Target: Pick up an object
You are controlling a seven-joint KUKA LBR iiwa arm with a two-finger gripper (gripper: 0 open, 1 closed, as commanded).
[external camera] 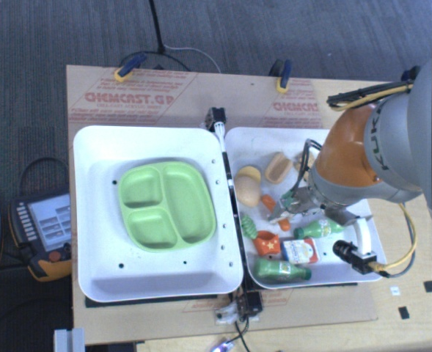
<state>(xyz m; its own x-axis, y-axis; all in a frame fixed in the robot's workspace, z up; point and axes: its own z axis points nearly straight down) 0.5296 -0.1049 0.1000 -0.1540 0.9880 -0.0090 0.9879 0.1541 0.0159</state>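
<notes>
The right bin (238, 189) holds a jumble of toy food. My gripper (295, 201) hangs low in the middle of it, under the grey and orange wrist. Just to its left lies a small orange carrot piece (268, 203). A pale green bottle (318, 229) lies just below and to the right of the gripper. Tan bread pieces (278, 167) sit behind it, and a tan egg-shaped piece (247, 191) lies near the bin's left wall. Nothing shows between the fingers.
At the front of the right bin are a red cup (267, 245), a white and red carton (300, 251), a dark green bottle (282, 271) and a small green piece (249, 229). The left bin (91, 196) holds a green divided plate (167, 204).
</notes>
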